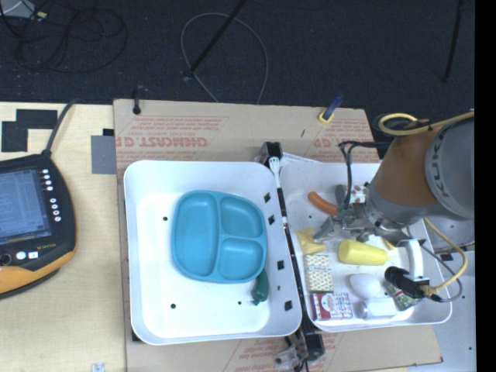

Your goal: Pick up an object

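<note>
Gripper (345, 225) hangs low in the right bin (442, 312), finger state cannot be told; the yellow cup (363, 253) lies just below-right of it, long axis running left-right.

Left bin (147, 208) holds a blue divided plate (218, 235), with a dark green item (260, 287) at the plate's 5 o'clock. Right bin (438, 312) holds the gripper (346, 225) low among clutter: orange sausage (322, 202) at its 11 o'clock, yellow cup (362, 253) at 5 o'clock, patterned packet (318, 272) at 7 o'clock.
</note>
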### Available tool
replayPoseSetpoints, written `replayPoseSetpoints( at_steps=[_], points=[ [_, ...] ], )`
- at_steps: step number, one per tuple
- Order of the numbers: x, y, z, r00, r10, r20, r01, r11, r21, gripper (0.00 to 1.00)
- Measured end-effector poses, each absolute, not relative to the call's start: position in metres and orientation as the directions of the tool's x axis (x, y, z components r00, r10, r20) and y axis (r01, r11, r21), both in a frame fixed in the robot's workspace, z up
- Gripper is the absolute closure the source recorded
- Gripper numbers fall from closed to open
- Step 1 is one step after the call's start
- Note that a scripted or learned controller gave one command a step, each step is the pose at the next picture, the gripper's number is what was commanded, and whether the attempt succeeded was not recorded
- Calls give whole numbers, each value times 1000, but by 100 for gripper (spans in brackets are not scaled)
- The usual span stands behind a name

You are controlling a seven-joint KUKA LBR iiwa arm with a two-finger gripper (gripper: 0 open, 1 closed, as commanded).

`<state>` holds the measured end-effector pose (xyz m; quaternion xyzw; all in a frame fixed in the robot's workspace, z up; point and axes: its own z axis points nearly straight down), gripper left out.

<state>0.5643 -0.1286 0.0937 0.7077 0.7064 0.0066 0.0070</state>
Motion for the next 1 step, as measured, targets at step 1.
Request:
replayPoseSetpoints(
  at_steps=[1],
  points=[
    [521,-139,94,2,1000,-1,1000,-2,18,0]
  ],
)
